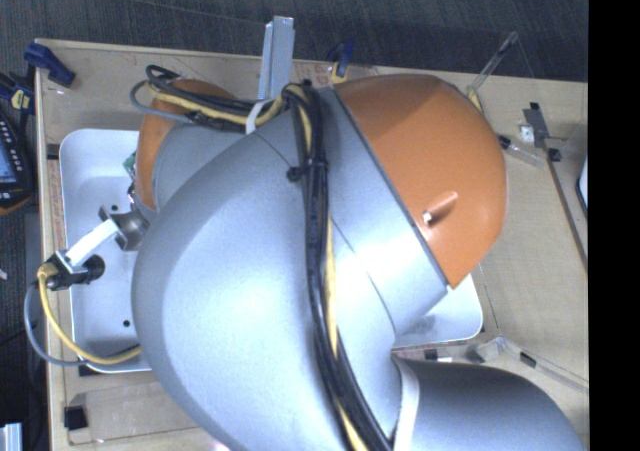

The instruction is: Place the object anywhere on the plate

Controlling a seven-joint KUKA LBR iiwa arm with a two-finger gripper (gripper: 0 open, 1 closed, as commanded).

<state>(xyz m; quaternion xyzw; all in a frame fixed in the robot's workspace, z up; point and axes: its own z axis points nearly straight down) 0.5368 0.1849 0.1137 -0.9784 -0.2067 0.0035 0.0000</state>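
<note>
We looked down on the desk point(560, 239) and found the grey arm point(260, 309) with its orange band point(430, 169) covering most of both bins. The task's object lay hidden beneath the arm, so we could tell neither its look nor its place, and the same held for the plate. Of the left white bin point(85, 229) we saw the left wall and a strip of floor, and of the right white bin point(455, 324) only a near corner. Over the left bin the gripper point(122, 226) showed as a small metal part at the arm's edge, with a white tab and a black fitting beside it; we could not tell how the jaws stood. A yellow cable point(60, 324) looped from that fitting along the bin's left wall, and black and yellow cables point(315, 239) ran down the arm's back.
</note>
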